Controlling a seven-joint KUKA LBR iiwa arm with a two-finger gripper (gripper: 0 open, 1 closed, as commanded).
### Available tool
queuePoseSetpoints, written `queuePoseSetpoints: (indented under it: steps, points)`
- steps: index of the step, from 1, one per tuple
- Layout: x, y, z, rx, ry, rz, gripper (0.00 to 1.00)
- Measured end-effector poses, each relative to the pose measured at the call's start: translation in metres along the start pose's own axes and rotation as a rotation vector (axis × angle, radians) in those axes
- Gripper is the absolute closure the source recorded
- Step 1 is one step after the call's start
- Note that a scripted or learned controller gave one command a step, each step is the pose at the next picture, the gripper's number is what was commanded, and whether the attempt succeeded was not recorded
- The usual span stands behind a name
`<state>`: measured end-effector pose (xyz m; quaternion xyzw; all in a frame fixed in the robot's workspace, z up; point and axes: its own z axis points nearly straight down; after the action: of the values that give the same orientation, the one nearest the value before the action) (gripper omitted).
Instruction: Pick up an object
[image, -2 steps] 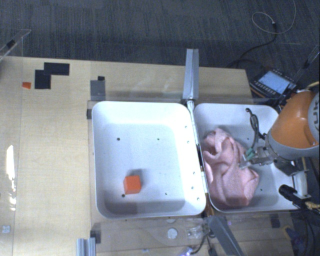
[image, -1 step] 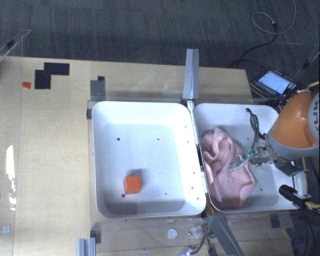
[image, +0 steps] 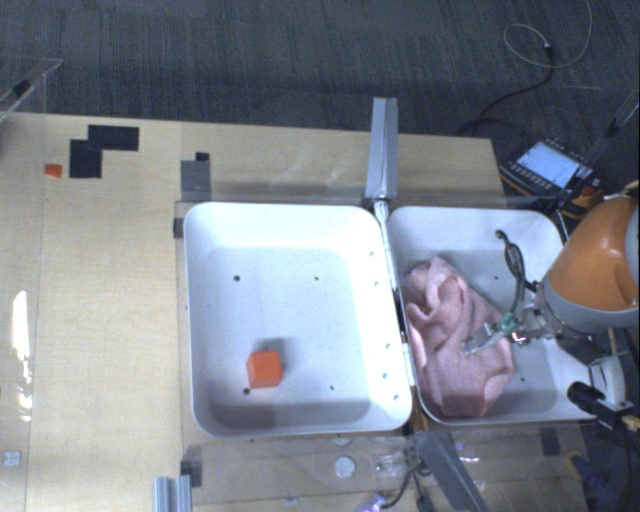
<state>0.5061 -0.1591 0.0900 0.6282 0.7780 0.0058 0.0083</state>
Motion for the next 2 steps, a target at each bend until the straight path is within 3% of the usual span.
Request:
queuePoseSetpoints:
  steps: [1, 2]
  points:
    - [-0.0021, 0.0036, -0.01, -0.007, -0.006, 0.0, 1.0]
    - [-0.0022, 0.0035, -0.01, -0.006, -0.006, 0.0, 0.0]
